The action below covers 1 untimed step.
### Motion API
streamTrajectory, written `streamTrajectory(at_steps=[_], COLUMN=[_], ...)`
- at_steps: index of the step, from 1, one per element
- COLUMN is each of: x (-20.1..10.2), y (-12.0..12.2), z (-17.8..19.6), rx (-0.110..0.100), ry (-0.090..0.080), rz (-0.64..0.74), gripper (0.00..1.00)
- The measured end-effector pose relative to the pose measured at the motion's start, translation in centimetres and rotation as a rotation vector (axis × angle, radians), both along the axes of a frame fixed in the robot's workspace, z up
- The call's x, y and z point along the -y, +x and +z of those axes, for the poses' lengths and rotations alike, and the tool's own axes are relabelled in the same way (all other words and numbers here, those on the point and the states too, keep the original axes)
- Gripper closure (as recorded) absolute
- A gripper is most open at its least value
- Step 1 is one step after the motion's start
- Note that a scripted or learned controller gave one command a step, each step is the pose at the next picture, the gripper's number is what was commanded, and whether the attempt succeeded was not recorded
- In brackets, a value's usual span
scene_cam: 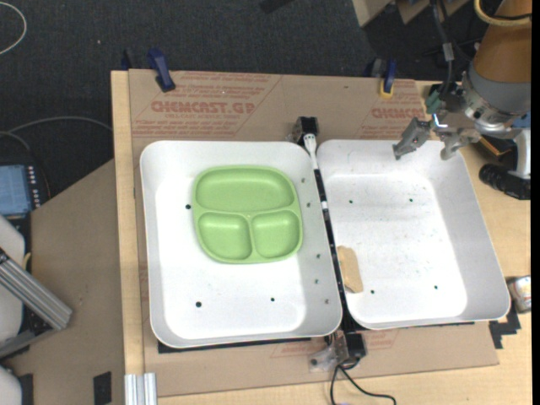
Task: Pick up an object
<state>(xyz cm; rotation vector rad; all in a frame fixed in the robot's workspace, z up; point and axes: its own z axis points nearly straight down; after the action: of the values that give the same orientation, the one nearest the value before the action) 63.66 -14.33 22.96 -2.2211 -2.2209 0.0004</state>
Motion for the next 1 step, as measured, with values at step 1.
streamTrajectory(at_steps=[1], x=[-4.25], y=[-8.17], z=[12.67], rx=[0.012], ry=[0.000], rz=[0.004], gripper=[0.00])
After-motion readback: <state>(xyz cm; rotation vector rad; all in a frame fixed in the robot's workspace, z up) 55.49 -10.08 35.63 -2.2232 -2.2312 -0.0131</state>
